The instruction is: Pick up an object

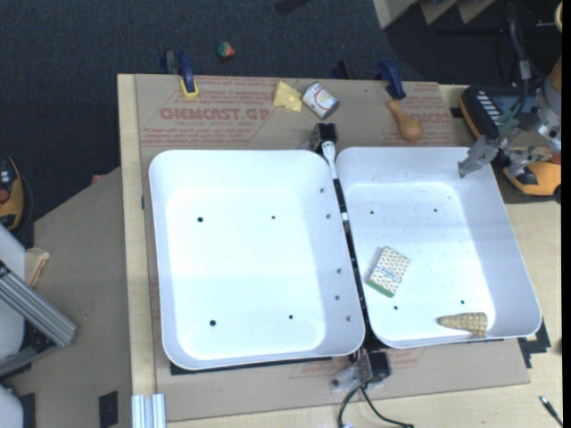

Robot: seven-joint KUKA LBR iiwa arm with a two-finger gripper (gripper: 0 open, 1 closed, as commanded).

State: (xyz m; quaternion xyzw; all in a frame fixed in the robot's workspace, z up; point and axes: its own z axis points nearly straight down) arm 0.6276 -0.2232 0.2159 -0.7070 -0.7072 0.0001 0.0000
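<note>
The bench (223, 105) is a light wooden top covered by a brown board printed with red lettering, and two shallow white bins sit on it side by side, the left bin (165, 239) touching the right bin (508, 239). Along the board's far edge lie a yellow wedge (286, 97), a small silver-white can (319, 100) just beside it, and a wooden piece (406, 120) farther right, with blue clamps (186, 71) gripping that edge.

Place: we read this as a robotics lab or test cell.
Bench (268, 105): we see a board clamped down with blue clamps (186, 71).
Bins (241, 257): two white trays butted side by side.
Floor (80, 25): dark carpet.
Fittings: loose cables (361, 399) and aluminium framing (36, 306).
</note>
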